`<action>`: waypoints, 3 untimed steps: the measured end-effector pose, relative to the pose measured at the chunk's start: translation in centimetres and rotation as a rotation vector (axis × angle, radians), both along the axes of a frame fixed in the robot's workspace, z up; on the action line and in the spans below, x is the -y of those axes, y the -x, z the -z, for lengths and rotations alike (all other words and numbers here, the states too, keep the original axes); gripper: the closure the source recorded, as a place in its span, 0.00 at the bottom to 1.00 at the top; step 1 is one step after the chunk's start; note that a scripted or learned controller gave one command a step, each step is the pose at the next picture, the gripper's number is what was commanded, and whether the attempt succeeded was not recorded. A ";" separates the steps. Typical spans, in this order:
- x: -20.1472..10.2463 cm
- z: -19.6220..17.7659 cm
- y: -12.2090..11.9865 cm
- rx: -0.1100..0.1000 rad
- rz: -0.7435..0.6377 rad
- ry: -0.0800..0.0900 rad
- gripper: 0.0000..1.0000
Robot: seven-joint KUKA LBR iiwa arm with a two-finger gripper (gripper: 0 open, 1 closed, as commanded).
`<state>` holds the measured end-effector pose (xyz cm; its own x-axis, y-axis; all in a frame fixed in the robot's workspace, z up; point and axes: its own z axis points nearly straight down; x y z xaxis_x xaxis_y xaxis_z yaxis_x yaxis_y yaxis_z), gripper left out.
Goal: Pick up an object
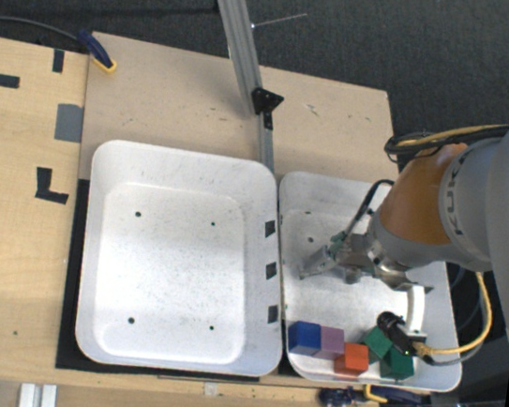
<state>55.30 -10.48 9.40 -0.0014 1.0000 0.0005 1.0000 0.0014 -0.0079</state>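
Observation:
Several small blocks lie along the near edge of the right bin (pixel 331 195): a blue cube (pixel 305 337), a pale purple block (pixel 333 340), an orange cube (pixel 355 358) and two green blocks (pixel 379 342) (pixel 398 364). My gripper (pixel 319 262) hangs over the middle of the right bin, pointing left, a short way beyond the blocks. Nothing shows in it. The grey arm with its orange band (pixel 416 203) covers the bin's right side.
The left bin (pixel 108 167) sits beside the right one, their rims touching. A slanted metal pole (pixel 245 45) runs down to the bins' far junction. A yellow and black cable (pixel 460 347) loops by the green blocks.

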 end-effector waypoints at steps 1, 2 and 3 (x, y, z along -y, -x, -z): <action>-0.1 -1.3 -0.1 0.004 -0.001 -0.001 1.00; 0.4 -5.7 0.1 0.010 0.000 0.000 1.00; 0.9 -10.1 0.1 0.011 0.001 0.001 1.00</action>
